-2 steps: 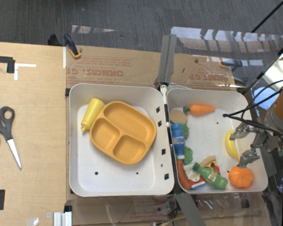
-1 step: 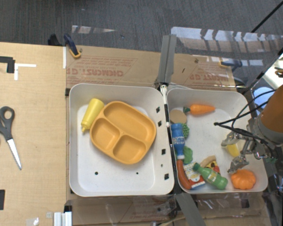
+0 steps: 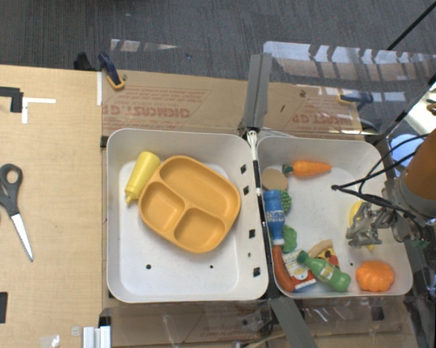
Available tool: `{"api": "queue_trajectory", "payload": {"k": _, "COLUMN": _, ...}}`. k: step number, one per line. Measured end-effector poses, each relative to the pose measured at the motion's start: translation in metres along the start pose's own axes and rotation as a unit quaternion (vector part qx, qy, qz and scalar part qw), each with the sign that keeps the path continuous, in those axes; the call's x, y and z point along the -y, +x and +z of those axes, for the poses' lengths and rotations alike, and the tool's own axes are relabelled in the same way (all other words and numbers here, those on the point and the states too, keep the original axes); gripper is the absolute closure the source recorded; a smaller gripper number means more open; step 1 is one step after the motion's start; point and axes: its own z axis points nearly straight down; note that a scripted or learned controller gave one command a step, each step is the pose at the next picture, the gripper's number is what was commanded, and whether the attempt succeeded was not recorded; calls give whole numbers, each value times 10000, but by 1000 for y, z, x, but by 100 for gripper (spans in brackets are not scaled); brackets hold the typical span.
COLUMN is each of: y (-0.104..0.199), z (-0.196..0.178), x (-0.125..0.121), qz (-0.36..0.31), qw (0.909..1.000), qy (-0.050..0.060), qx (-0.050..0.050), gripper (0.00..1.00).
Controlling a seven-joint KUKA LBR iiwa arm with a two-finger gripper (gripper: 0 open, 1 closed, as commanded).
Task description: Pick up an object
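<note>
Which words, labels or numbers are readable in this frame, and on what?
Red print on the cardboard sheet behind the left bin: upside down and too faint to read.
Label on the blue bottle: too small to read.
Packet by the green bottle: print blurred, unreadable.

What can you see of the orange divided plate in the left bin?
The orange divided plate is a rounded-square tray that looks like matte plastic, with three compartments: one long one along the far side and two smaller ones on the near side. All three hold nothing. It lies flat, turned at an angle, on the floor of the left white bin, toward the far half. A yellow plastic bottle lies against its left edge.
</note>
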Motion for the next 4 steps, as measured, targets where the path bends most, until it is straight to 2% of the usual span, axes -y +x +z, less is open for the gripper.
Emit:
{"api": "queue_trajectory", "payload": {"k": 1, "y": 0, "z": 0, "x": 0, "qz": 0, "qw": 10000, "qy": 0, "qx": 0, "gripper": 0}}
{"api": "queue_trajectory", "payload": {"k": 2, "y": 41, "z": 11, "x": 0, "qz": 570, "qw": 9984, "qy": -6, "qx": -39, "gripper": 0}}
{"api": "queue_trajectory", "payload": {"k": 3, "y": 39, "z": 2, "x": -1, "qz": 553, "qw": 9985, "qy": -4, "qx": -24, "gripper": 100}}
{"api": "queue_trajectory", "payload": {"k": 4, "y": -4, "z": 7, "x": -113, "qz": 1078, "qw": 9942, "qy": -9, "qx": 8, "gripper": 100}}
